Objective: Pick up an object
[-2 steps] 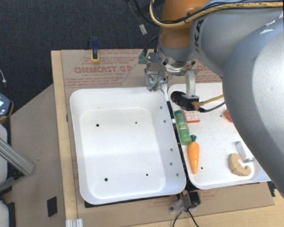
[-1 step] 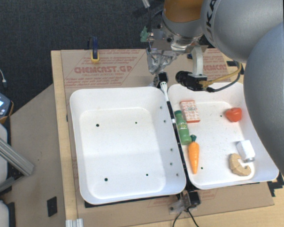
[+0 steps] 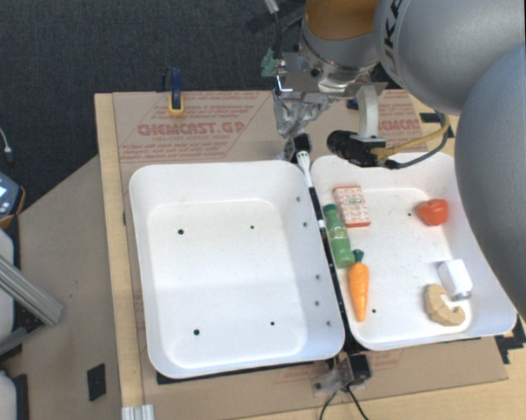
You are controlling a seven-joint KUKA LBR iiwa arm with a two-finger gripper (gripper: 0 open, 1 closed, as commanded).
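Objects are being left ungrasped in the right bin [image 3: 399,329]; the hand [image 3: 296,135], its state not discernible, is being held over the rim, risking collision.

Dark speckled carpet floor [image 3: 73,48] from nine to twelve o'clock. Tan cardboard-topped counter [image 3: 233,119] with red lettering at centre. Small blue-and-yellow clamp [image 3: 175,91] on its eleven o'clock edge. Grey ribbed aluminium rail [image 3: 23,289] at nine o'clock. Even, soft light.
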